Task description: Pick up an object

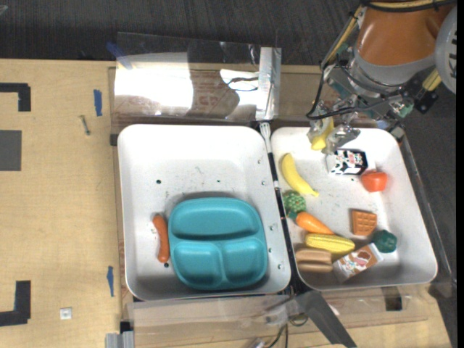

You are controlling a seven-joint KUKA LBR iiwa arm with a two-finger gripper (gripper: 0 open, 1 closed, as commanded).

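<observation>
My gripper [335, 133] hangs over the far left part of the right bin [415, 216], below the orange band of the arm. A small yellow toy [319, 138] sits right against its left side; whether it is gripped cannot be made out. Just below the gripper lies a black-and-white box [348, 162], with a red tomato [374, 181] to its right. A banana [297, 174] lies to the lower left of the gripper.
The right bin also holds broccoli [293, 203], a carrot [313, 223], corn [330, 243], a hot dog [313, 258], a waffle [362, 222], a green item [386, 241] and a small carton [355, 261]. The left bin [138, 165] holds a teal divided plate [217, 241] and a sausage [162, 238].
</observation>
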